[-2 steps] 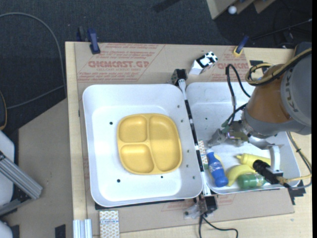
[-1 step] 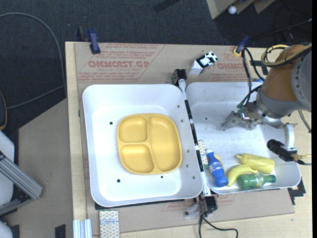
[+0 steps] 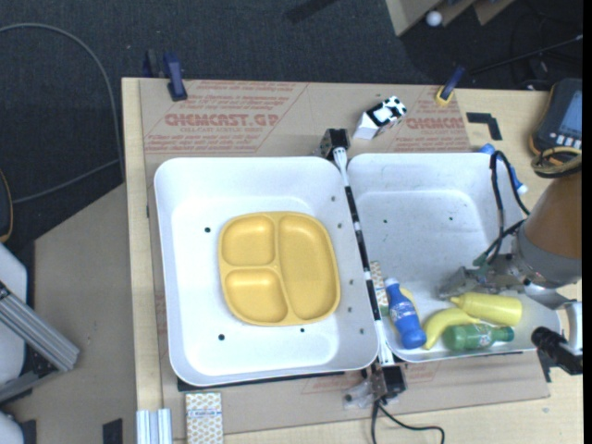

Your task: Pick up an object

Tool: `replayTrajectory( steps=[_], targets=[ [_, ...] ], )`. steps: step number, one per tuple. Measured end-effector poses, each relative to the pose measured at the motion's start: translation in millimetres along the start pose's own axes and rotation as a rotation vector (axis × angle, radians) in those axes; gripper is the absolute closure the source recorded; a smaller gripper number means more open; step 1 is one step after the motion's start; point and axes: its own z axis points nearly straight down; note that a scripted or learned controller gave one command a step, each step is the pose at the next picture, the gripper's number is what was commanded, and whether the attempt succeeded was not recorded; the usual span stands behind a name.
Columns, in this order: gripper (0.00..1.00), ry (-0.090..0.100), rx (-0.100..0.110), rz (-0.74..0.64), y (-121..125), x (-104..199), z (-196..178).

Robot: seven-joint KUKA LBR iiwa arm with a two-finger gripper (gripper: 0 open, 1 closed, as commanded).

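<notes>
1. Left shallow white plastic bin [image 3: 185, 202]: holds a yellow three-compartment plastic plate [image 3: 277, 268] at its centre.
2. Right shallow white plastic bin [image 3: 416, 192]: objects clustered at its near edge.
3. Grey arm with two-finger gripper [image 3: 481, 280]: low over the right bin's near right area; grip state cannot be determined.
4. Yellow squeeze bottle [image 3: 488, 307], just beside the gripper.
5. Green bottle [image 3: 476, 338], yellow banana [image 3: 442, 324], blue bottle [image 3: 404, 314] alongside, near edge.

Even overhead light, soft shadows, slightly soft focus.

Yellow divided plate [image 3: 278, 268] in left bin [image 3: 185, 192]; hand [image 3: 481, 283] over yellow bottle [image 3: 490, 307] in right bin [image 3: 416, 178]
</notes>
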Motion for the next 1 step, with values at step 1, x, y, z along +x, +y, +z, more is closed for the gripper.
replayTrajectory(
  steps=[1],
  targets=[
    [0.0, 0.002, -0.001, -0.003, 17.2, 64.1, -0.2]
  ],
)
